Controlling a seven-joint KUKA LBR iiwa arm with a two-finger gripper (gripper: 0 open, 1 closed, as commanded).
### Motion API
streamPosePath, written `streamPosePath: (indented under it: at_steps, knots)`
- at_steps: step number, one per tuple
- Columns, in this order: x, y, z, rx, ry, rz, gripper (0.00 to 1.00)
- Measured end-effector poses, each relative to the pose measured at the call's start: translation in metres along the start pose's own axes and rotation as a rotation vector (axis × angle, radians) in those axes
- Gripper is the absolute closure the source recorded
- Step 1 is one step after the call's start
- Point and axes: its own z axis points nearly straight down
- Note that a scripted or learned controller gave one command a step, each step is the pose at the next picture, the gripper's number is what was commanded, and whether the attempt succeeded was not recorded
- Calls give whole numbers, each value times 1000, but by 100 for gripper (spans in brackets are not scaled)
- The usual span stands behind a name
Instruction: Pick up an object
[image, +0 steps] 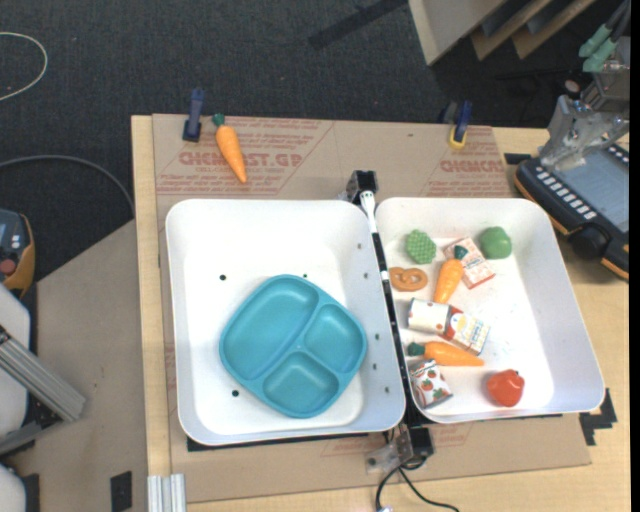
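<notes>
Near edge: black cable runs off the cardboard sheet under both bins.

Right bin holds all the pickable toys, none held, all lying on the bin floor:
- red pepper, near right part of the bin.
- strawberry-print carton, near left corner, just beside the bin's left wall.
- lying carrot, just beyond the carton, pointing left-right.
- white carton, mid-left, tilted, touching or almost touching the lying carrot.
- pretzel, by the left wall, beyond the white carton.
- slanted carrot, just right of the pretzel, green top to the far side.
- red-and-white box, touching the slanted carrot's far end.
- green bumpy toy, far left part.
- green round toy, far, right of the box.

Left bin: teal three-compartment plate lying flat in the near-middle.

A black clip sits at the far end of the seam between the bins.

Beyond the bins: spare carrot on the cardboard, far left, next to a blue clamp; second clamp far centre-right.

Far right: black pendant off the bench edge; gripper sits above it, well apart from the toys. Spread or pressed together: cannot tell.
</notes>
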Motion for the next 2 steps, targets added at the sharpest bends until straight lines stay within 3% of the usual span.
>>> streamPosePath:
  at_steps: [1, 2]
  knots:
    - [141, -4, 22, 15, 2, -12, 100]
    - [149, -12, 4, 6, 1, 2, 100]
